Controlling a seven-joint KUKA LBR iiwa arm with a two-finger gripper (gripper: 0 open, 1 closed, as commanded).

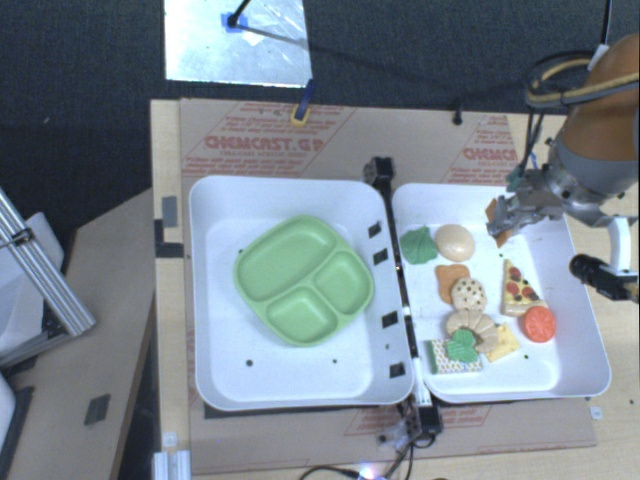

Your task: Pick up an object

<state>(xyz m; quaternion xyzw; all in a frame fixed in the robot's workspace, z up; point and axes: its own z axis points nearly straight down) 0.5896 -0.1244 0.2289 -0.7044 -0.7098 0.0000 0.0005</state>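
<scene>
My gripper [505, 215] hangs over the back right part of the right bin [575, 368], just right of a beige egg-shaped piece [455, 240]. A small brown-orange bit shows at the gripper's lower tip; I cannot tell what it is. In the bin lie toy foods: a green leafy piece [418, 245], an orange piece [450, 280], a speckled cookie [468, 293], a pizza slice [519, 290], a red tomato [539, 324], a croissant [470, 321], a yellow cheese wedge [503, 343] and a green sprig on a sandwich [458, 351].
The left bin [215, 368] holds a green divided plate [303, 280]. A black hinged divider [395, 278] runs between the bins. A black fitting [600, 273] sticks in at the right bin's right edge. A shiny sheet [238, 28] lies beyond the bench.
</scene>
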